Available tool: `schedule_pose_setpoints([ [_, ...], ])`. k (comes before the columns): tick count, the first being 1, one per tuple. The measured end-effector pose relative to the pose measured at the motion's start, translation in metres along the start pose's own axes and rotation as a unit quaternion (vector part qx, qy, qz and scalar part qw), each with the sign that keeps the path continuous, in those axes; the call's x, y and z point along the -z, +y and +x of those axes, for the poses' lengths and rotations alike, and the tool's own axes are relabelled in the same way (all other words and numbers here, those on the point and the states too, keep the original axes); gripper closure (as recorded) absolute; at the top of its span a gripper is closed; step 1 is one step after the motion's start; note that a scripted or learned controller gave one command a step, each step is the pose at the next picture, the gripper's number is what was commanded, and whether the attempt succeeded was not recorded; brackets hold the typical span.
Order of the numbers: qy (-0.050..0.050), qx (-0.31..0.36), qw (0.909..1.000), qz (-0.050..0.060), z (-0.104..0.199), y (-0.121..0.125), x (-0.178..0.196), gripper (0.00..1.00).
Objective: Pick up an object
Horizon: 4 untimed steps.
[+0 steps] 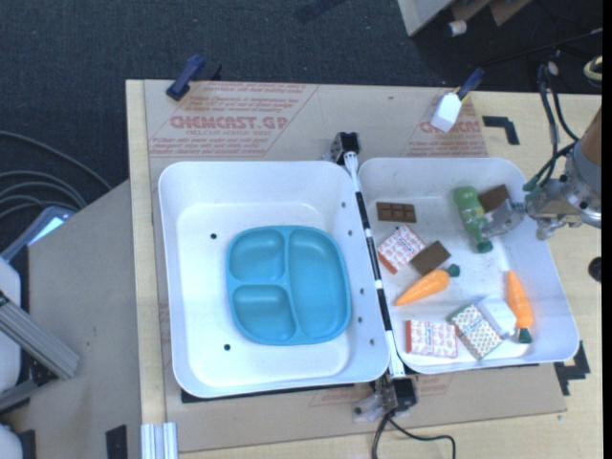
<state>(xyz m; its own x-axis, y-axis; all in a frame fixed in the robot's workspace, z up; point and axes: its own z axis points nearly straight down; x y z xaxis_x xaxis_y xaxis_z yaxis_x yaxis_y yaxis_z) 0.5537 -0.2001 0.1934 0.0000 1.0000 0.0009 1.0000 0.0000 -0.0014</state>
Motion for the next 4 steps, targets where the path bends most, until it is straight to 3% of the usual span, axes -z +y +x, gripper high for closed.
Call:
schedule_pose_setpoints([
  [1,0.0,0.0,1.0,0.001,0.027,0.057,-0.11,0.0],
  [2,-0.001,0.001,1.0,-0.001,0.026,0.058,-0.099,1.0],
  [3,0.0,0.0,1.0,0.0,0.014,-0.004,-0.033,1.0],
  [4,0.0,0.001,1.0,-0.001,0.07,0.02,0.028,1.0],
])
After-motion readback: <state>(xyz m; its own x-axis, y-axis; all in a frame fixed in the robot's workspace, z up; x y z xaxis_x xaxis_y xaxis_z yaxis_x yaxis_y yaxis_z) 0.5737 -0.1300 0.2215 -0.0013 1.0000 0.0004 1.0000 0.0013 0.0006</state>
